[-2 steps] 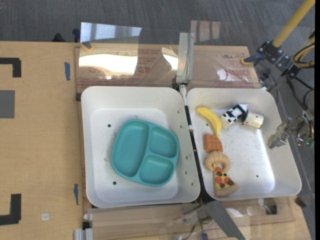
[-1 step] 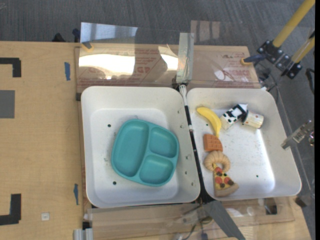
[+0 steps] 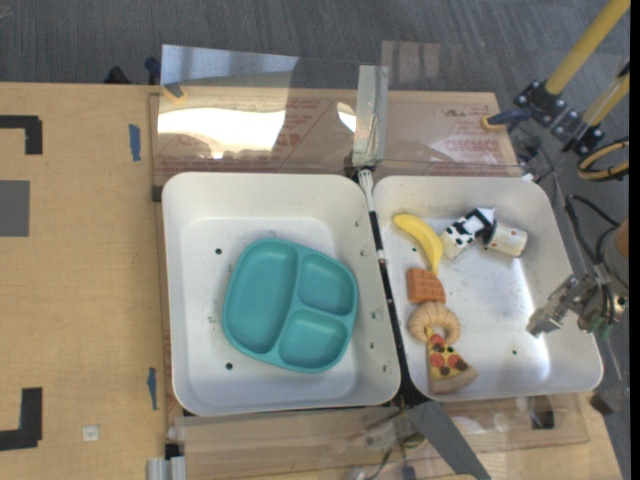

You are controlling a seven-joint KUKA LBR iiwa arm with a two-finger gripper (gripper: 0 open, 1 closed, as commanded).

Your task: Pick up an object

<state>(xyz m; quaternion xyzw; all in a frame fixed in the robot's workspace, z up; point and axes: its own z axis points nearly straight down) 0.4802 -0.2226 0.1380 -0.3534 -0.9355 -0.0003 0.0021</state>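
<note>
Right bin (image 3: 500,373): banana (image 3: 420,238), waffle (image 3: 425,286), croissant (image 3: 437,320), pizza slice (image 3: 447,363), toy cow (image 3: 470,230) are held. Pincer (image 3: 545,320) is seen at 3 o'clock, nothing gripped; spread cannot be told.

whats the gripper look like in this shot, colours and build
The gripper is a small grey metal assembly with pale silvery fingers tapering to narrow tips. Behind them sits a darker, blocky body with a hint of green and thin dark cables. It is small and somewhat blurred, so finer markings cannot be read.
</note>
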